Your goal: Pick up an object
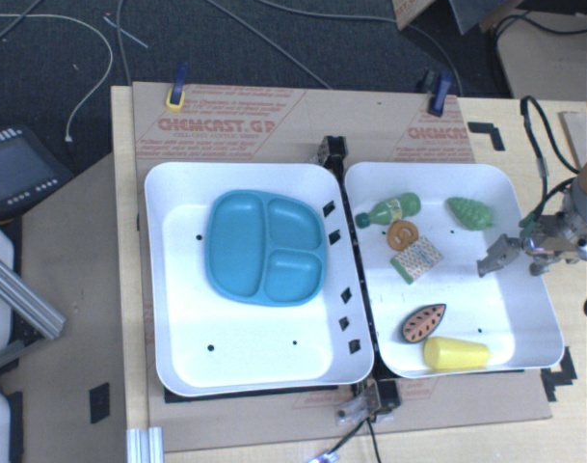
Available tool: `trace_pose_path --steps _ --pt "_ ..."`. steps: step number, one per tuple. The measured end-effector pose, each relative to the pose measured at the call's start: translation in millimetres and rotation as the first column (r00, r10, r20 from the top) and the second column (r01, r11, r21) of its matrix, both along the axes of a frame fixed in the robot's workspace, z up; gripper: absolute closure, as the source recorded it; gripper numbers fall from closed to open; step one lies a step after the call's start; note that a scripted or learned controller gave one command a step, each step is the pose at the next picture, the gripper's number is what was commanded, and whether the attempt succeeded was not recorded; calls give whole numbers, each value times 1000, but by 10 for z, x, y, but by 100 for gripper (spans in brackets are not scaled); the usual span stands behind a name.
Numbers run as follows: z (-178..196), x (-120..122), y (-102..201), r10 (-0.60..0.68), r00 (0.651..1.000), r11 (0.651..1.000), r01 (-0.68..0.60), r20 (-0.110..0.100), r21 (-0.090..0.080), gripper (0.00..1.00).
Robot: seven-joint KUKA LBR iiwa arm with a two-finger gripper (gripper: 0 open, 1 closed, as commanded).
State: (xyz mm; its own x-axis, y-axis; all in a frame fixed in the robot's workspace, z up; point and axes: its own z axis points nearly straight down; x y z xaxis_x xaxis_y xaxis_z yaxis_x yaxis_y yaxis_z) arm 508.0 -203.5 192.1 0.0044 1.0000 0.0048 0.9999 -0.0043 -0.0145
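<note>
Gripper (513, 256) metal shows at the right rim of the right-hand shallow white bin (524, 340), one grey finger (495, 256) slanting down and left over the white floor, and whether the pincer is wide or narrow cannot be told from this slant; nothing is seen between its fingers. Nearest to it, up and to the left, lies a ridged green leaf-shaped toy (469, 212) close to the bin's far wall. Further left sit a green plastic bottle (389, 209) lying on its side, a small brown ring-shaped pretzel toy (403, 234) just below it, and a tilted square cracker-like block with a green edge (416, 258) touching the ring's lower side. Near the bin's front wall rest a brown oval seed-speckled toy (423, 323) and, just beside it, a yellow rounded block (456, 354) that lies against the front rim. Bare white floor stretches between the finger and these two groups, through the bin's middle and its right side. Across the black divider clips (345, 297), the left-hand white bin (177, 336) holds a blue three-compartment plate (266, 247), with open floor along its front. Grey wrist hardware (558, 239) extends off the right edge, roughly level with the bin's middle.
</note>
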Motion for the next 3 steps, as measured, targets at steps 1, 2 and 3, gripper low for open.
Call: trace_pose_path --steps 1,2,3 --pt "72 34 5 5 1000 1000 -5 14 -4 0" --pt "-463 -50 83 4 1000 1000 -4 8 -1 0" --pt "-887 -59 94 5 1000 1000 -5 9 -1 0"
